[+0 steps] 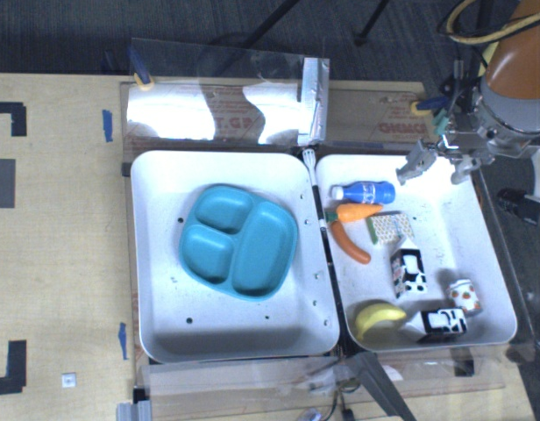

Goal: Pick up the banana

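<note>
The banana (pixel 379 320) lies untouched at the near left corner of the right bin (pixel 491 235), just beside a small black-and-white carton (pixel 444 321). The tool (pixel 438 158) hangs over that bin's far edge, its 2 fingers spread with nothing between them. Judging from this, the whole job is left: reach, descent, grip and lift.

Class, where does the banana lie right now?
The banana lies in the right bin, at its near left corner, just left of a small black-and-white carton.
</note>
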### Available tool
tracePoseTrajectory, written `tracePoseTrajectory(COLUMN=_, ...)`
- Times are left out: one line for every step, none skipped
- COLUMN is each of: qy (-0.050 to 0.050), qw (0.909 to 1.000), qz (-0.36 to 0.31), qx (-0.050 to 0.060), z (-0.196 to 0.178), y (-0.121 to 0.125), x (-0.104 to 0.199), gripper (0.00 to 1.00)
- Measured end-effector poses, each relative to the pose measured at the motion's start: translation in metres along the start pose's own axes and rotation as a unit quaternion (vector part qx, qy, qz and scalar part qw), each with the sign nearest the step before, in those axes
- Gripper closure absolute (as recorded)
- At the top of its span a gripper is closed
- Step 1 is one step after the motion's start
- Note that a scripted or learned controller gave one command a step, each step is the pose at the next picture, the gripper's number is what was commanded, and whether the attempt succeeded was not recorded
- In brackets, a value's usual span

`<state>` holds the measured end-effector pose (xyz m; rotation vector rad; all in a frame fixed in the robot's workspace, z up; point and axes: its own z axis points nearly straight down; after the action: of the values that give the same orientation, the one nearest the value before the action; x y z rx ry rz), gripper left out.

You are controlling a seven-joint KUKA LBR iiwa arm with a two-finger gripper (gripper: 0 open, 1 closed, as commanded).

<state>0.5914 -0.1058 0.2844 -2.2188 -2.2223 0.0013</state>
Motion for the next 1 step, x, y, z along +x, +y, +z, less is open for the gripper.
tracePoseTrajectory(qy=0.000, qw=0.9975, qz=0.071, qx=-0.006, z=0.1589, y=-0.0284, x=0.0130, gripper=0.00)
